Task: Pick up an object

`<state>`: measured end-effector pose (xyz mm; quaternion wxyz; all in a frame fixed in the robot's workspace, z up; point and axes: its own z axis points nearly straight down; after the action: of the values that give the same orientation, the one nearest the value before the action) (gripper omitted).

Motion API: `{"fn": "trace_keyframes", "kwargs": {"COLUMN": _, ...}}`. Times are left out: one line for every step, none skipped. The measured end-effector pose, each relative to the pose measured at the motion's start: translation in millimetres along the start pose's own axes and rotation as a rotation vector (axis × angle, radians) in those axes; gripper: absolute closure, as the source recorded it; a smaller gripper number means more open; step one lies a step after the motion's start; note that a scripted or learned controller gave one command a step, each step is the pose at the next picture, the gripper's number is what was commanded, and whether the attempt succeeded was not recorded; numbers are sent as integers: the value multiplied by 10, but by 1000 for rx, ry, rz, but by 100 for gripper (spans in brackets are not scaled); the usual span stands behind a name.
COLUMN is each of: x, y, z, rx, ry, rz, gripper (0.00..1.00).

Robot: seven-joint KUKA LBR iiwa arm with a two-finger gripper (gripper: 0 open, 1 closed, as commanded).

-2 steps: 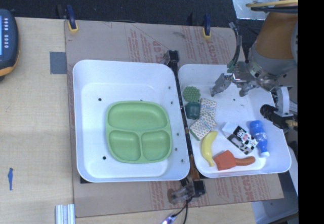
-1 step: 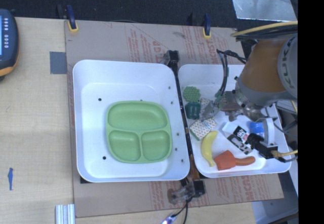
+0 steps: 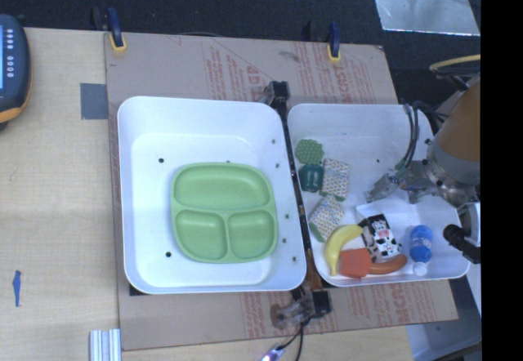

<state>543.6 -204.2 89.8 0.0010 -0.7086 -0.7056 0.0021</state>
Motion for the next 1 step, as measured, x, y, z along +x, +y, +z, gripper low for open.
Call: {"fn": "trace_keyframes", "kwargs": {"x": 664, "y": 634, "z": -34, "rx": -7, "ry": 2, "rz": -16, "gripper": 0}}
